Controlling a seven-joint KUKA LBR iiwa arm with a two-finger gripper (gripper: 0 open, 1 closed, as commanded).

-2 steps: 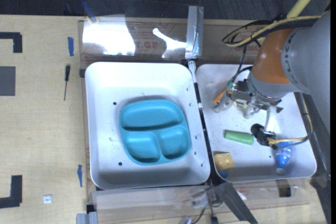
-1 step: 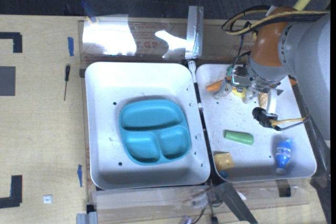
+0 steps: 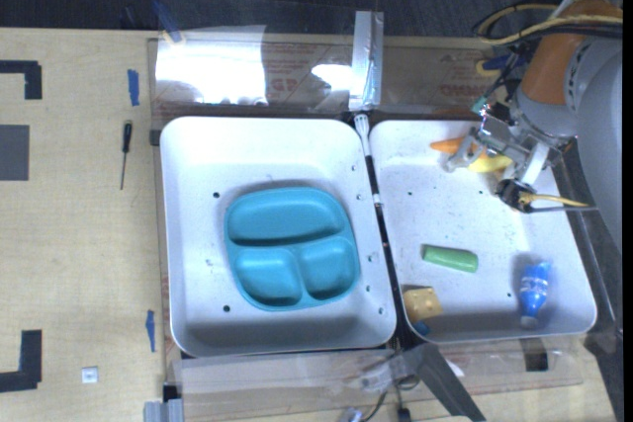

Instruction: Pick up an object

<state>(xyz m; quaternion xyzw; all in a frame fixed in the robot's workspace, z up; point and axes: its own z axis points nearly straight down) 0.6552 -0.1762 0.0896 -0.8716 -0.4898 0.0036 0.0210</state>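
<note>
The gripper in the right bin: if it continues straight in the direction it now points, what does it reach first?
Probably the yellow and orange object just beyond the gripper at the back of the right bin; depth is unclear from above.

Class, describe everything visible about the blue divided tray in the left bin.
The blue divided tray looks like matte turquoise plastic with rounded corners. It has one long compartment along the far side and two smaller ones nearer the camera. It lies flat, slightly rotated, near the middle of the left bin, resting on its floor; nothing else touches it.
</note>
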